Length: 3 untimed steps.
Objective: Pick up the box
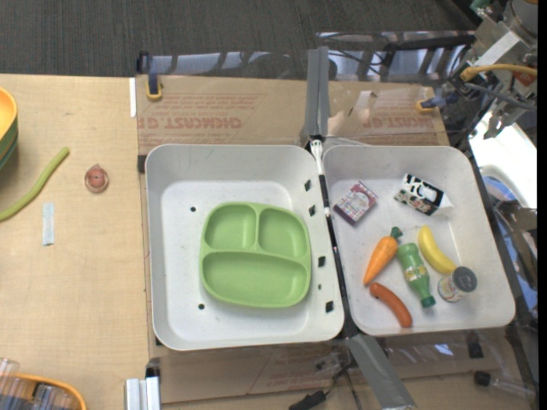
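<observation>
Bins sit side by side on the counter (77, 314), and from the overhead camera we look down on both at a slant. We see a green divided plate (255, 255) lying flat in the left bin (162, 254). In the right bin (487, 229) we find the box (355, 202), a small purple and white packet, lying in the upper left part near the wall shared with the left bin. A black and white carton (421, 194) lies to its right, apart from it. Lower down we count a carrot (380, 258), a green bottle (415, 272), a banana (436, 250), a small tin (459, 284) and a red sausage (392, 304), clustered close together and well apart from the box.

Parts of the arm (504, 32) show at the upper right corner, beyond the right bin and well away from the box. We cannot tell how the tool stands or whether it has hold of anything.

On the counter left of the bins we see a green strip (34, 186) and a small pink object (97, 178).
</observation>
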Tool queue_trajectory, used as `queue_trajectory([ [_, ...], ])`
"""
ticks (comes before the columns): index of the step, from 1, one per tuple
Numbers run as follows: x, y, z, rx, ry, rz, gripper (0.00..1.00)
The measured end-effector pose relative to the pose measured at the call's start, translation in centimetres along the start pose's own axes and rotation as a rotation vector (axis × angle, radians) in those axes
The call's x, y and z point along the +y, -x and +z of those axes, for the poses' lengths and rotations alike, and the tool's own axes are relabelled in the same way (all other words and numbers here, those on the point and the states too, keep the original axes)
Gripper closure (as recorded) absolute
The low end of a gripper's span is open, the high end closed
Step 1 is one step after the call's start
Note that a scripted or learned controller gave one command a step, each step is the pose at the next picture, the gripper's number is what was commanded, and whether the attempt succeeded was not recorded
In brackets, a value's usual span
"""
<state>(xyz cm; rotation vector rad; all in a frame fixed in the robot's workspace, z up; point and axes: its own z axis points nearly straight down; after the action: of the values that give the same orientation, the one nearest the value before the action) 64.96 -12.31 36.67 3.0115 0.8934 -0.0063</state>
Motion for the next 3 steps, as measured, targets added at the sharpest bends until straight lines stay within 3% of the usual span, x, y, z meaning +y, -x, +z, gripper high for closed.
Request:
queue_trajectory([
  [1, -5.8, 5.0, 12.1, -0.002, -0.002, 0.324, 0.0],
  [2, -5.7, 5.1, 11.4, -0.006, -0.004, 0.322, 1.0],
  [3, -8.0, 2.9, 17.7, -0.002, -0.002, 0.296, 1.0],
])
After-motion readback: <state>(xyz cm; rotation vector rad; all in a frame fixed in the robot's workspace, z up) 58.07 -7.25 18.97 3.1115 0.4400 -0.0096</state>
